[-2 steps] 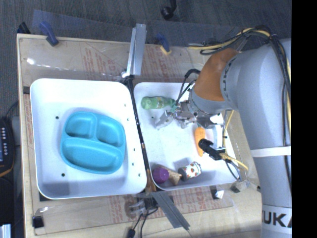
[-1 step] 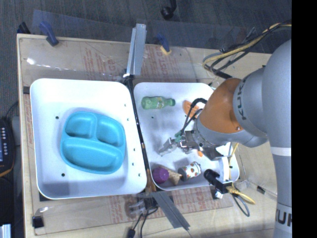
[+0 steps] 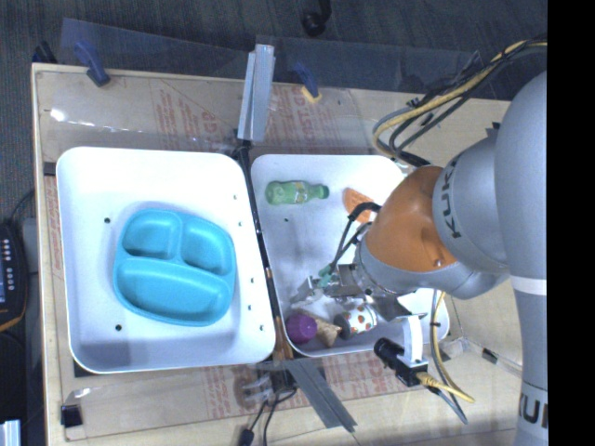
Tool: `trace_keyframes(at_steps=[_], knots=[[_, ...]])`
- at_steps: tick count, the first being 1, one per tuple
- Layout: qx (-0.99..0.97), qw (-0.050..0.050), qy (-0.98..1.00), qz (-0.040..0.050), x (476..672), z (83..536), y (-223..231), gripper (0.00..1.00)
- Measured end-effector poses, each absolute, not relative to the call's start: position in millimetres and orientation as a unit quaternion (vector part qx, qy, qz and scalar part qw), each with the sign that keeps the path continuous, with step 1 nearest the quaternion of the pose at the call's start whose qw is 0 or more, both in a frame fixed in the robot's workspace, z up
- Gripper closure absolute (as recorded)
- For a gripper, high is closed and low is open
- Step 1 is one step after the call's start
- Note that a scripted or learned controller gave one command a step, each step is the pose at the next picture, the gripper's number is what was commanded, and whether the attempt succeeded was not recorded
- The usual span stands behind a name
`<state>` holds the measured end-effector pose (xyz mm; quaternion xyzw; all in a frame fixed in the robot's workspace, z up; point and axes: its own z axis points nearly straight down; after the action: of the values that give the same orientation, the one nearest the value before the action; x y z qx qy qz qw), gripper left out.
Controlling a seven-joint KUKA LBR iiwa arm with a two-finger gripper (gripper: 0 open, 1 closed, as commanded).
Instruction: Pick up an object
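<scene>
We're at the reach step: gripper (image 3: 327,291) low over the right bin (image 3: 279,249), purple toy (image 3: 300,327) just below-left; can't tell its state. Next: confirm a grasp.

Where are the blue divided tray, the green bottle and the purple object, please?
blue divided tray (image 3: 177,268), camera view, its middle ridge.
green bottle (image 3: 293,192), camera view, its body.
purple object (image 3: 300,327), camera view, its top.

Blue tray (image 3: 175,269), green bottle (image 3: 296,192), purple ball (image 3: 300,327), white bins (image 3: 79,175).

Grey arm (image 3: 507,193), orange band (image 3: 409,226), yellow-black cables (image 3: 437,110)
</scene>
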<state>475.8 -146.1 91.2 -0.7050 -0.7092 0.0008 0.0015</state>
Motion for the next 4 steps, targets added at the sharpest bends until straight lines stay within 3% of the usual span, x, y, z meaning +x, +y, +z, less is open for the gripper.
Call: trace_keyframes(at_steps=[1, 2, 3, 4], knots=[[-0.705, 0.001, -0.71, 0.0016, 475.7, 91, -122, 0.0], [-0.705, 0.002, -0.709, 0.0009, 529.5, 91, -127, 0.0], [-0.71, -0.013, -0.704, 0.0018, 478.6, 97, -112, 0.0], [-0.706, 0.0, -0.708, 0.0008, 532.3, 92, -119, 0.0]])
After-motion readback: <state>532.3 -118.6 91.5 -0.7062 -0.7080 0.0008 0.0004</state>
